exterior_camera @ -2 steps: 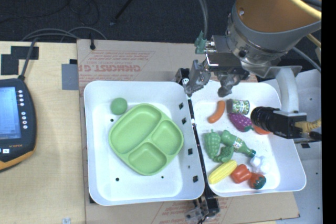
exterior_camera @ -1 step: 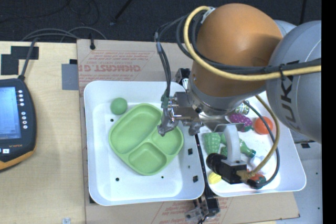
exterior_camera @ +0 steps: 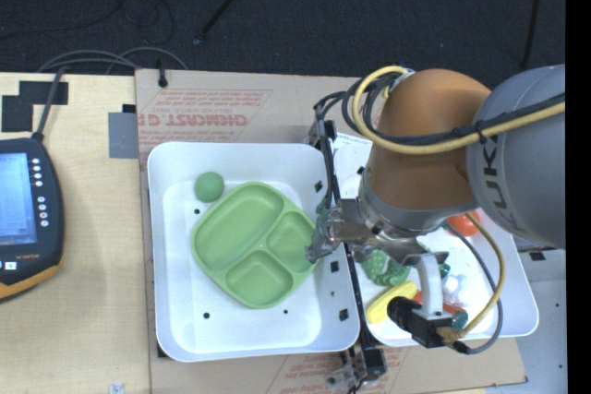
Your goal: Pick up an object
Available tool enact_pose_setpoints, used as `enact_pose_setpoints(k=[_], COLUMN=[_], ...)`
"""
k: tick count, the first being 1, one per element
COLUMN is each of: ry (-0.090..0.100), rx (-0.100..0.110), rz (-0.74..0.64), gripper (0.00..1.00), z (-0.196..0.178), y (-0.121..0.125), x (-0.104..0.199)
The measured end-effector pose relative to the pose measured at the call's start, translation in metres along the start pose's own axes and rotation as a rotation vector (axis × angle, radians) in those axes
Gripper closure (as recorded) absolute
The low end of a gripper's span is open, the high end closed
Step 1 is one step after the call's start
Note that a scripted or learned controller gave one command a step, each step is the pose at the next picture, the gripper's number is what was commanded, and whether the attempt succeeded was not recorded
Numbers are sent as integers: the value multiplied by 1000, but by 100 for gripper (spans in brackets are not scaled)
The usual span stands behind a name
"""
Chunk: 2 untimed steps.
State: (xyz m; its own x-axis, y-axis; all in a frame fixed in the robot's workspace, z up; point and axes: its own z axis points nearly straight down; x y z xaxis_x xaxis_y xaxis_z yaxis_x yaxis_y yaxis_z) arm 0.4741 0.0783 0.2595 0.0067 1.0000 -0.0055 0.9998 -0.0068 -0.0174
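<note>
Left bin [exterior_camera: 175,198]: green divided tray [exterior_camera: 251,243], center; green ball [exterior_camera: 210,186] at 11 o'clock, just beside tray.
Right bin [exterior_camera: 517,314]: green object [exterior_camera: 383,268], yellow object [exterior_camera: 388,302], orange bit [exterior_camera: 464,222], mostly hidden under arm [exterior_camera: 434,152].
Gripper [exterior_camera: 325,240]: over bin divider, at tray's 3 o'clock edge; fingers' state can't tell.

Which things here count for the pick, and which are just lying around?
For the job:
- gripper, at the divider between the bins
- green divided tray in the left bin
- green ball
- yellow item, green item in the right bin

Lying about:
- handheld pendant
- cardboard sheet
</note>
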Motion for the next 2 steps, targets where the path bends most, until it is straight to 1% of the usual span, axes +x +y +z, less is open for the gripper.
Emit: enact_pose_setpoints(k=[1,2], ry=[7,1], rx=[-29,3], rz=[-8,-11], gripper=[100,100], z=[-165,-33], y=[1,3], x=[9,73])
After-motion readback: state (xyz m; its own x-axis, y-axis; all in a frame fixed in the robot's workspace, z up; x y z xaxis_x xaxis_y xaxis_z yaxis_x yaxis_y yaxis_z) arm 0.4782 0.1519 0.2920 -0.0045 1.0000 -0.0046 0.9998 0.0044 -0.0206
